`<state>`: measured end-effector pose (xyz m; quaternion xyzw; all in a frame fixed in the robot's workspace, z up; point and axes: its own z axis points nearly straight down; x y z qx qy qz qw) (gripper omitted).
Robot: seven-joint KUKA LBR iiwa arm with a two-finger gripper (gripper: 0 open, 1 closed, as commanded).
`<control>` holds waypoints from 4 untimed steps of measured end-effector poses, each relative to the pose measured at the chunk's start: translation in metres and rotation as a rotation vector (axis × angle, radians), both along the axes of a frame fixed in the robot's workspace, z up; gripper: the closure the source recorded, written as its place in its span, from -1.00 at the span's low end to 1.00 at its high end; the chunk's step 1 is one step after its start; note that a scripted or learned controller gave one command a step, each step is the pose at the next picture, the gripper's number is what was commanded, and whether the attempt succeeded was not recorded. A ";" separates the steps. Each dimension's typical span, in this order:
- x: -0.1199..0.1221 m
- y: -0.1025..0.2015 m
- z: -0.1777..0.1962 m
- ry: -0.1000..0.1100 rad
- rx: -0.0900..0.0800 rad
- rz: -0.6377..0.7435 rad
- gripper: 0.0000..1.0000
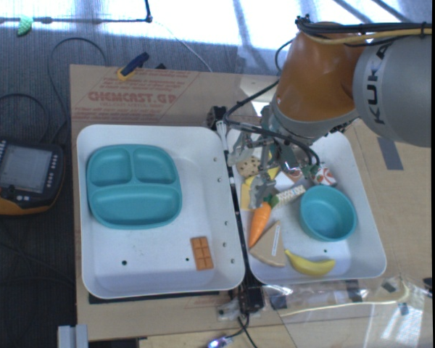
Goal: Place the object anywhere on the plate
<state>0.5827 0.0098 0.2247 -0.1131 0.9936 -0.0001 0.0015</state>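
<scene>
Cardboard (141, 96) reads "CHEMCAST GP" — arm (391, 85) "KUKA" — claw (262, 183) state: cannot tell.

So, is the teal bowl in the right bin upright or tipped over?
Upright. The teal bowl shows its round opening and inner floor to the camera above, resting in the right bin.

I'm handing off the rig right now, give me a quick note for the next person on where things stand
Claw: low over the right bin, above the toy food; grip state can't be read.
Plate: teal, three compartments, in the left bin, nothing on it.
Orange waffle piece lies on the left bin floor, off the plate.
Carrot, banana and teal bowl sit in the right bin.
Done: nothing placed. Left: pick an object, put it on the plate.
</scene>
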 end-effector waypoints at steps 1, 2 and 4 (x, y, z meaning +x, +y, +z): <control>0.000 0.000 0.000 0.000 0.000 0.000 -1.00; 0.000 0.000 0.000 0.000 0.000 0.000 -1.00; 0.000 0.000 0.000 0.000 0.000 0.000 -1.00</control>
